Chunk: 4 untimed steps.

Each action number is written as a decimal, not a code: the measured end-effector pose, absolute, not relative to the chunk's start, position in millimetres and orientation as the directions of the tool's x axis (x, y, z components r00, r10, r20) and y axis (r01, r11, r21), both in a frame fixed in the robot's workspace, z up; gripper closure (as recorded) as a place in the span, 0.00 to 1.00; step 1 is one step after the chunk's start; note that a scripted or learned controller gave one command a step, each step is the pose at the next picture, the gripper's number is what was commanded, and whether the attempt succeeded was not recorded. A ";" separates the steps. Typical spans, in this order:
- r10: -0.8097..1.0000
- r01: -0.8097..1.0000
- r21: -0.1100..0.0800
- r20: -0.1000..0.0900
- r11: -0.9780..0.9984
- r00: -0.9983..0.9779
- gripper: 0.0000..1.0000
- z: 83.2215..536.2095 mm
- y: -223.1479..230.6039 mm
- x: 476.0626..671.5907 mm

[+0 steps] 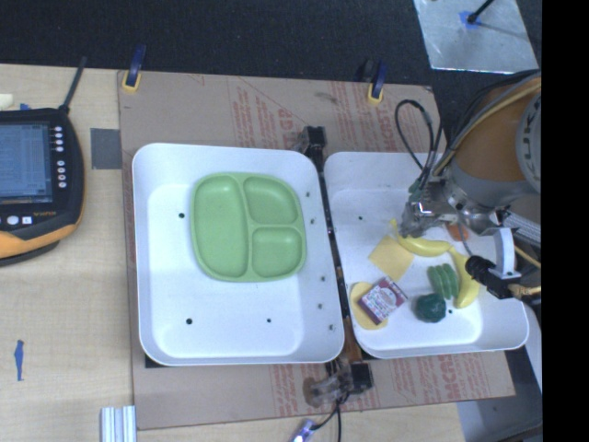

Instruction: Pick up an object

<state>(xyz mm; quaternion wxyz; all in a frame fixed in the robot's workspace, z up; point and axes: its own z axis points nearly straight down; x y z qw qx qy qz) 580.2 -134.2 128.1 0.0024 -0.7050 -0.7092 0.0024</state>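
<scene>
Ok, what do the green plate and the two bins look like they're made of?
The green plate looks like moulded plastic with a matte finish: even pale colour, soft rounded dividers, no sharp glare. The left bin and right bin seem to be smooth white plastic with rounded rims, though coated metal is possible.

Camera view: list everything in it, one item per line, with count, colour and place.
Bins: 2, white, side by side on the bench.
Divided plate: 1, green, left bin.
Banana: 1, yellow, right bin, under the arm.
Cheese wedge: 1, yellow, right bin.
Snack packet: 1, maroon, right bin's left edge.
Green vegetables: 2, green, right bin's front.
Pendant: 1, orange and black, far left.
Clamps: 2, blue and yellow, bench's back edge.
Arm: 1, grey and orange, over the right bin.
</scene>
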 end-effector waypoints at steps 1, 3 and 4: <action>1.000 1.000 -0.002 0.000 0.004 -0.004 0.00 179.6 -114.3 604.1; 1.000 1.000 -0.006 -0.001 0.005 -0.005 0.00 125.8 -212.6 587.7; 1.000 1.000 -0.003 0.000 0.003 -0.003 0.00 91.6 -211.8 656.0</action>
